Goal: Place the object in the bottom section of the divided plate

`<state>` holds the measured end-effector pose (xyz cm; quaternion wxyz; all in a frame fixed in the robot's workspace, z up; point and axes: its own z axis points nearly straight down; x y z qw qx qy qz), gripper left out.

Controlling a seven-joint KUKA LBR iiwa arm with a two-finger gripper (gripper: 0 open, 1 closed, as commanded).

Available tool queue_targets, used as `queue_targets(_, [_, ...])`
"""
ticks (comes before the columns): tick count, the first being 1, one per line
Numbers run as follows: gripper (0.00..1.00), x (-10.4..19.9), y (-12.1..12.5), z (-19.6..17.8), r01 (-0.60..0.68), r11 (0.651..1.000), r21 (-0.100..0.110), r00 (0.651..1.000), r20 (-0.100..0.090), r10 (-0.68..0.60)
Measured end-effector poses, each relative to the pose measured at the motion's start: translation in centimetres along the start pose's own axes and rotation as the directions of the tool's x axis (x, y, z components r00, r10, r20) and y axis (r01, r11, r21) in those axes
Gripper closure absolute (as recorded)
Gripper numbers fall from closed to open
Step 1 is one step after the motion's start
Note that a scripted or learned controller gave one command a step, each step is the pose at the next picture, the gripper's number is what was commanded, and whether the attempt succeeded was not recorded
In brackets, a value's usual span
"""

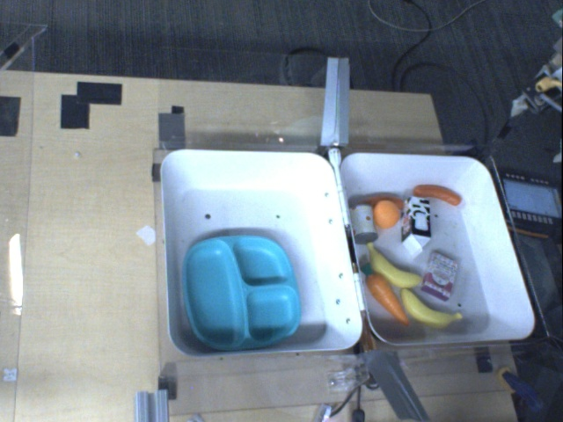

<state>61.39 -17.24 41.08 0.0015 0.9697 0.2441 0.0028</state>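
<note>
A teal divided plate [211, 301] lies in the front part of the left bin [229, 178]. It has one long section on its left and two smaller sections on its right, one behind the other. All three sections hold nothing. The right bin [493, 236] holds the loose objects: an orange ball [385, 214], a red sausage [437, 194], a black and white carton [418, 217], two bananas [393, 271] [429, 309], a carrot [385, 295], a purple packet [440, 275] and a grey can [361, 219].
A metal post [336, 104] stands behind the divider between the bins. Cables [413, 11] lie on the dark floor at the back. The wooden bench [79, 236] stretches to the left of the bins.
</note>
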Motion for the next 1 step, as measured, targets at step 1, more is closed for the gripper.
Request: queue_targets(1, [0.00,1.83,-7.60,12.08,0.059,0.998,0.005,0.998,0.004,-0.059])
